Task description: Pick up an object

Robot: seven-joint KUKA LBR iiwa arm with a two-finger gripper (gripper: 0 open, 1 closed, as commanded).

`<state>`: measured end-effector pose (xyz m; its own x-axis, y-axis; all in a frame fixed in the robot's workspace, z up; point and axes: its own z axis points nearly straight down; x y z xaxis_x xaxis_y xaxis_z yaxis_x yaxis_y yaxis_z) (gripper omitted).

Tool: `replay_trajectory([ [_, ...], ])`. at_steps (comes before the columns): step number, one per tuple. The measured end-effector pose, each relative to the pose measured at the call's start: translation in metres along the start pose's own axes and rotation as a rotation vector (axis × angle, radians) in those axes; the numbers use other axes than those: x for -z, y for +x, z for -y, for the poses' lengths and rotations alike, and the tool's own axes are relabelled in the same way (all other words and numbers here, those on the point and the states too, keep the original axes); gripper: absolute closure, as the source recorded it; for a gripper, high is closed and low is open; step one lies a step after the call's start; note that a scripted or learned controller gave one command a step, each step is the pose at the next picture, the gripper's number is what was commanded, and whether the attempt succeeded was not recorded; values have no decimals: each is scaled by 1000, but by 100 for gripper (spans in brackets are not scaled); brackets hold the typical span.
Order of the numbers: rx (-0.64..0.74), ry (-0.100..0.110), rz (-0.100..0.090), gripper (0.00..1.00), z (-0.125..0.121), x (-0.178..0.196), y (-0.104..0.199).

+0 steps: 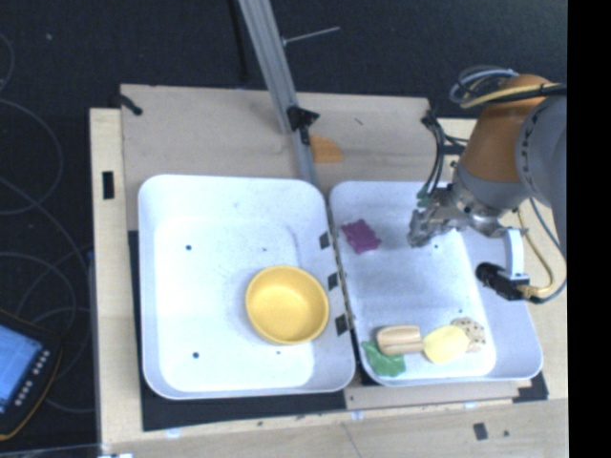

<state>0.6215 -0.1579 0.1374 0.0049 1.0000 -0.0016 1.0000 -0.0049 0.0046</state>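
Yellow bowl (286, 304) sits in left bin (172, 218). Tool (423, 227) over right bin (516, 351), near purple piece (361, 236), apart; fingers' spread unclear.

Two white bins (162, 284), one yellow bowl (285, 304); one purple piece (361, 236), one tan block (398, 340), one yellow lump (443, 344), one green scrap (384, 362), one speckled ball (470, 330)
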Motion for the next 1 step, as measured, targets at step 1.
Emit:
replay_trajectory([
  [1, 8, -2, -1, 100, -4, 45, 4],
])
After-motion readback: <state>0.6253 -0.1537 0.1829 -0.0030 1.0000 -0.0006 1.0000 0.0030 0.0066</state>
